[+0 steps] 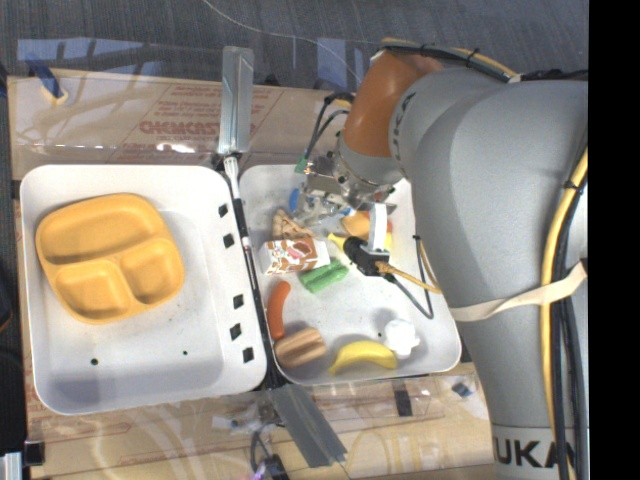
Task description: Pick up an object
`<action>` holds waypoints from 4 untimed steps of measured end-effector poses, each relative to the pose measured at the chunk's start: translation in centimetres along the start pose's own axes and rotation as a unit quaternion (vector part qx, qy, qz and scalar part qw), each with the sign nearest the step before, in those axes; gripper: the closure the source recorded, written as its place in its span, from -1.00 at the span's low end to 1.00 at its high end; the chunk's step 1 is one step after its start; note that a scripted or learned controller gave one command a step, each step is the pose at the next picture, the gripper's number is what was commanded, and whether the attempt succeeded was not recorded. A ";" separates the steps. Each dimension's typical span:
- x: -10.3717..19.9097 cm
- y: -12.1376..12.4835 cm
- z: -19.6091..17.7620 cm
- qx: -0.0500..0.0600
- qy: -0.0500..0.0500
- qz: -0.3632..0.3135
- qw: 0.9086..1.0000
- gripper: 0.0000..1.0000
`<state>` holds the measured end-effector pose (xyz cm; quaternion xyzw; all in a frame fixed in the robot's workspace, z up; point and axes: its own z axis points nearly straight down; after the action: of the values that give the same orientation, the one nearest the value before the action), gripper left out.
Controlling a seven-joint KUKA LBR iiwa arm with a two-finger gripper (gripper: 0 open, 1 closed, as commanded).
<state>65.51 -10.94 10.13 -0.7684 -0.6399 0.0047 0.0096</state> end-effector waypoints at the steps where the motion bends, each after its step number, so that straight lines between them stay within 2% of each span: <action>1: -6.4 0.3 -6.4 -0.010 -0.001 0.145 0.989 1.00; 2: -1.0 -3.6 -3.3 -0.006 0.000 0.258 0.966 1.00; 3: -1.0 -3.6 -3.3 -0.006 0.000 0.258 0.966 -1.00; 4: -4.9 0.3 -7.2 -0.010 0.001 0.355 0.935 -1.00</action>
<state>65.07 -15.92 17.28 -0.9454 -0.3258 0.0007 0.0006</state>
